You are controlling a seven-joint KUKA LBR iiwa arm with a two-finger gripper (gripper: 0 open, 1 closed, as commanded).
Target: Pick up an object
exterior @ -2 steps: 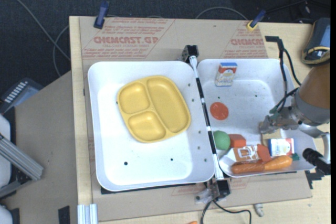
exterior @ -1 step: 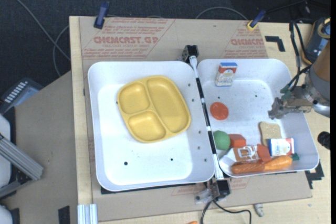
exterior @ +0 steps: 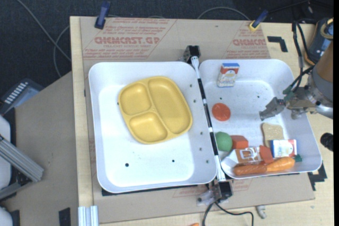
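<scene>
Objects for the picking sit in the right bin [exterior: 249, 69], and they're a mixed lot of toy food. Up at the far wall stands a small carton [exterior: 228, 74], white with a blue top and a red patch, its print too small to read. Below it lies an orange-red disc [exterior: 221, 111], alone on bare white floor. Down at the near end it gets crowded: a green ball [exterior: 224, 141] tight against the divider, an orange block [exterior: 240, 142] touching it, a labelled packet [exterior: 248, 154] with brown print I can't make out, a tan slice like bread [exterior: 272, 131], a red-and-white box [exterior: 284, 148] and a long orange carrot [exterior: 265, 166] along the near rim.

The gripper [exterior: 271, 109] hangs over the right bin's right half, just above the tan slice, dark fingers pointing left. Whether the jaws are wide or closed I cannot tell from this angle; nothing shows between them.

The left bin [exterior: 106, 129] carries a yellow three-compartment tray [exterior: 154, 109], set on a tilt, with plenty of white floor around it. The cardboard sheet [exterior: 159, 39] under both bins reads "CHEMCAST GP" in red, printed twice. Open room in the right bin lies in its middle, between disc and gripper.
</scene>
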